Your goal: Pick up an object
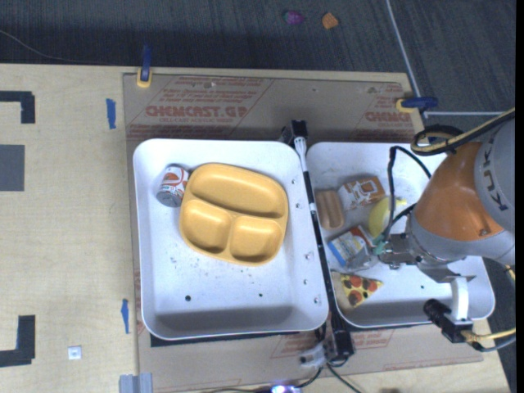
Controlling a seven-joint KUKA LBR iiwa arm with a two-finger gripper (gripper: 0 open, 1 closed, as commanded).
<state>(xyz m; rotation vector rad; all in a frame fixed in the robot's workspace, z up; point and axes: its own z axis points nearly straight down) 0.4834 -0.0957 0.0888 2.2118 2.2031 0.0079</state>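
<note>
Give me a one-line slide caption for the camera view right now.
KUKA arm reaches into the right bin among toy foods; yellow divided tray and a can sit in the left bin.

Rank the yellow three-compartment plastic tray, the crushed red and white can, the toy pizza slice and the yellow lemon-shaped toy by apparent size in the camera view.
1. Yellow three-compartment plastic tray, by far the largest.
2. Crushed red and white can.
3. Toy pizza slice, close to the can, so that order is unsure.
4. Yellow lemon-shaped toy, partly hidden by the arm.
</note>
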